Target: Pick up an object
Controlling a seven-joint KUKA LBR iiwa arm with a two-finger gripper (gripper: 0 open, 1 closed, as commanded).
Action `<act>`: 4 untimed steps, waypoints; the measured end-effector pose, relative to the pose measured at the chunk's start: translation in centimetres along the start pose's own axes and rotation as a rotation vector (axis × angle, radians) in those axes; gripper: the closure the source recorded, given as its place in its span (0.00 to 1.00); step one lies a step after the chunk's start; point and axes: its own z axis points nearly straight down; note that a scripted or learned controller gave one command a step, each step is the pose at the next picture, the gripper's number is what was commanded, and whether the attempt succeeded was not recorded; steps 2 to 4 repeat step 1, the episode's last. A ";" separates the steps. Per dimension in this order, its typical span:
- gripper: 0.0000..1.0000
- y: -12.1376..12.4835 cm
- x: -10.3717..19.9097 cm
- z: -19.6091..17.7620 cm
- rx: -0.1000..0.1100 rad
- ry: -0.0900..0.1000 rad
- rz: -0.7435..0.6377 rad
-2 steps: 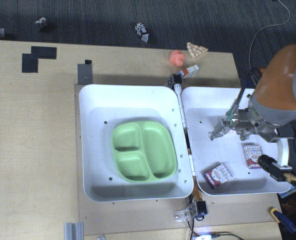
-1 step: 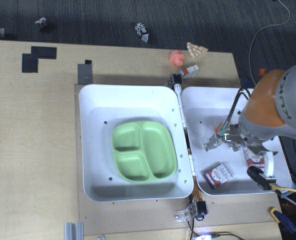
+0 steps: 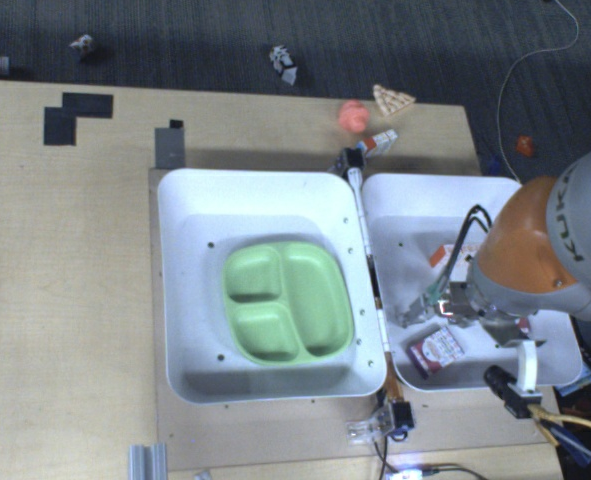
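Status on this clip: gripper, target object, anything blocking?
Gripper low in the right bin, finger state unclear. Small red-and-white packet lies on the bin floor just beside it, not seen between fingers. Green divided tray sits in the left bin, clear of the arm.

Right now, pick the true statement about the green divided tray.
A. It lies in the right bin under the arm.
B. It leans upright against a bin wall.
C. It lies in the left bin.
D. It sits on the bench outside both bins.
C: the green tray lies flat in the left bin, while the arm is over the right bin.
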 end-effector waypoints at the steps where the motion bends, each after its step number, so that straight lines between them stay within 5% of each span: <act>1: 1.00 0.2 0.1 -1.1 -0.005 0.000 -0.002; 4: 1.00 0.2 0.1 -1.1 -0.005 0.000 -0.002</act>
